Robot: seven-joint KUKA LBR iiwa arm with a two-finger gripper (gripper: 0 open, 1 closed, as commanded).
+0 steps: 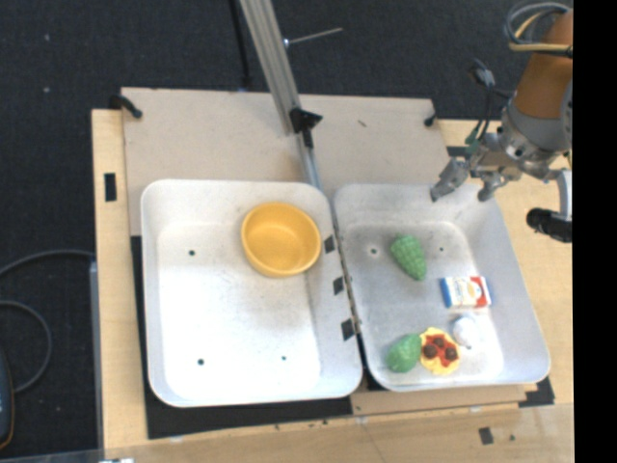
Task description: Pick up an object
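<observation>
1. Using the right bin (501, 258) as the anchor: closest to the camera, at its near edge, there's a green lumpy thing (405, 353) touching a yellow-and-red toy (441, 349), with a small white piece (465, 329) right beside that.
2. A bit further in, near its right wall, sits a little white carton (465, 291) with blue and red ends.
3. Mid-bin, a green cone-ish thing (409, 257) lies on its own.
4. Left of that bin, the other bin (174, 287) has a yellow bowl (280, 238) in its far half.
5. Over the right bin's far right corner hangs the gripper (466, 183), fingers spread, nothing between them.
</observation>
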